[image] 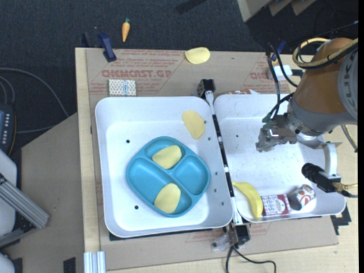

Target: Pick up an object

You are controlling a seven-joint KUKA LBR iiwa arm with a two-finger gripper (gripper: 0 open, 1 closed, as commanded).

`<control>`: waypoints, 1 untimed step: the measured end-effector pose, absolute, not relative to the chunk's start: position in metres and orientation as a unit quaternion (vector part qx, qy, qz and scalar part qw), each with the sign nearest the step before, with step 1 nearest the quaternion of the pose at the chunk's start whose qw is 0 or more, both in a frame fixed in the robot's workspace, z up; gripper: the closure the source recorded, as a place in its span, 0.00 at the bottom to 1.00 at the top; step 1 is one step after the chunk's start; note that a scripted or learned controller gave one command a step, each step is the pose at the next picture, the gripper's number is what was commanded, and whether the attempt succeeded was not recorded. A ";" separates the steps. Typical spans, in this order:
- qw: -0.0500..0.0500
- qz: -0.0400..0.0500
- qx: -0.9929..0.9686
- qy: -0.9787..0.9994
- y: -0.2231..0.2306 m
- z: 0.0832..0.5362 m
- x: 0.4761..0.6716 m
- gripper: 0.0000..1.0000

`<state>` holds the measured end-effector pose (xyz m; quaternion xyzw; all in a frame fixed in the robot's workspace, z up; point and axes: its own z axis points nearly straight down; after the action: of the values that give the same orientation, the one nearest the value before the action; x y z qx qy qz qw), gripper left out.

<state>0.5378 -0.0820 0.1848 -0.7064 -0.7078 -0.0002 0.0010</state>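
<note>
Camera view: we see the gripper [268,141] poised over the right bin [244,110]; we cannot tell its state. Candidate objects, a banana [251,198] and a can [301,197], lie along the near wall (within reach).

The brown cardboard sheet [149,73] under the two bins carries red printed lettering along its far edge. Left of centre, the large line reads roughly "CHEMCAST G.P"; its last letters are unclear. A line of smaller red print runs above it, too small to make out. The same red lettering shows again near the sheet's far right corner, partly covered by cables and not legible. A small red-and-white packet [274,205], lying in the near part of the right bin, bears print that is too fine to read. A small white patterned square [122,87] lying on the cardboard shows markings, but no readable words.
</note>
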 end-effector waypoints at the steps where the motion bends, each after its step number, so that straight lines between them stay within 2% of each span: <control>1: 0.001 0.000 -0.707 -0.708 -0.083 0.185 0.538 0.00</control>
<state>0.5377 -0.0827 0.1849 -0.7067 -0.7075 0.0000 0.0007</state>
